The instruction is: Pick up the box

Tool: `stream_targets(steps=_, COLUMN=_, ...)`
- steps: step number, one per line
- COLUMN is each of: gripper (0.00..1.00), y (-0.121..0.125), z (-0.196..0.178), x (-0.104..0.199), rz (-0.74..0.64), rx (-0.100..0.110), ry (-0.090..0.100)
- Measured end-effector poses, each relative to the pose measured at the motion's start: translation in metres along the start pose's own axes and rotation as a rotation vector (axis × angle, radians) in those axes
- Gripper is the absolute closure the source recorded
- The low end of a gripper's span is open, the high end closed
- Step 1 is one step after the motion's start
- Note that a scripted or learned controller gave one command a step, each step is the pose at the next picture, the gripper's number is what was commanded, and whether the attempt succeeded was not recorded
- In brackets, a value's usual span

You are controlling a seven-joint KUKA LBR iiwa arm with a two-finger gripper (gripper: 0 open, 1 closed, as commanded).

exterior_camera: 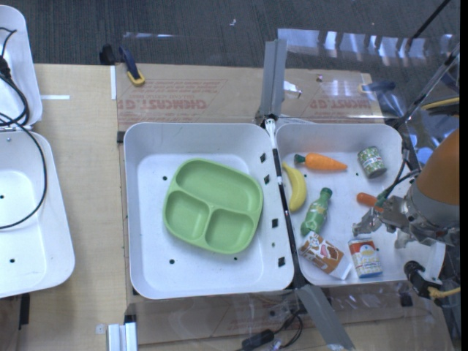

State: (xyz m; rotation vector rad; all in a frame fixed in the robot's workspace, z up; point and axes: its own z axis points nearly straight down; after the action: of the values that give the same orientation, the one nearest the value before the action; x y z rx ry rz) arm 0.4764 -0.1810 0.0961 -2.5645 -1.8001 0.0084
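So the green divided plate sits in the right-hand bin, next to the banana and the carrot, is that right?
Not quite. The camera view shows the green divided plate alone in the left bin. The banana and carrot lie in the right bin.

floor (219,6): dark grey carpet along the top of the frame | bench top (80,101): pale wood, upper left to centre | clear plastic panel (358,46): upper right, catching bright reflections | white tub (29,218): left edge, black cable (33,159) looping over it
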Motion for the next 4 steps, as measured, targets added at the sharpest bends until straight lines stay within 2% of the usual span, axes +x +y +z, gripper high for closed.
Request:
stream_targets(steps=1, gripper=1.00, y=0.000, z=-0.007, x=0.000, rz=0.001, rx=0.003, ry=0.000)
stream_targets(steps=2, gripper=0.00, y=0.000, z=-0.007, x=0.000, rz=0.002, rx=0.004, ry=0.000)
stream_targets(steps=3, gripper=0.00, y=-0.007, z=0.007, x=0.020, rz=0.315, rx=-0.003, ry=0.000)
stream_targets(steps=4, gripper=0.00, y=0.027, z=-0.097, x=0.001, rz=0.524, rx=-0.004, ry=-0.002)
